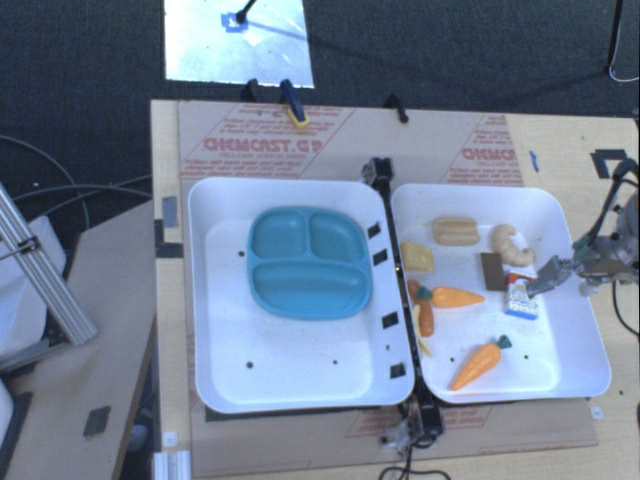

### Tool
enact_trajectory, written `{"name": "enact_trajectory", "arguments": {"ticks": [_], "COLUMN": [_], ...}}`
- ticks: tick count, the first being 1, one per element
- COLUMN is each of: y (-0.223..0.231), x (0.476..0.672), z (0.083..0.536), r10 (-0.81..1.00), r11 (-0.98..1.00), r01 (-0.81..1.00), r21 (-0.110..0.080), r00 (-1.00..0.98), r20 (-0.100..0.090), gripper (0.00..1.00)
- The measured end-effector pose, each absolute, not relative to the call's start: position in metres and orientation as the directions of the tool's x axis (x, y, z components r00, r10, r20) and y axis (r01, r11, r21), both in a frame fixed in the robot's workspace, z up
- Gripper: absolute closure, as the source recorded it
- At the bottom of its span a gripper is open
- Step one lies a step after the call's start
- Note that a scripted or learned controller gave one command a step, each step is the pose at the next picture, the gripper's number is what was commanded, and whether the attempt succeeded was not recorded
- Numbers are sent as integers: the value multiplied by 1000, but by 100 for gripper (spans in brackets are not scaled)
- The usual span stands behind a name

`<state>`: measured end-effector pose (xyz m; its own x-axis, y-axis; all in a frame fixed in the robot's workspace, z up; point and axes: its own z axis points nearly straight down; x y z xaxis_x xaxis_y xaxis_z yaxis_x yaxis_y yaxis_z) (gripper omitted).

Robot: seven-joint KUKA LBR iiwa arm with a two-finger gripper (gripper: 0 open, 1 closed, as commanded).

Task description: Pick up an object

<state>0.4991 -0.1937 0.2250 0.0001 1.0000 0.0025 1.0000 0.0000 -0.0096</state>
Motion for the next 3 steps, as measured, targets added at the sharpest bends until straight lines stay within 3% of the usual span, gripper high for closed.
{"name": "enact_trajectory", "arguments": {"ticks": [1, 3], "y": [-193, -194], "x": [502, 489], "z": [231, 109], "r10": [1000, 1000], "r11": [3, 1], "r01": [1000, 1000], "r21": [1, -4], "r00": [-3, -1], "r20": [0, 2], "gripper": [0, 0]}}
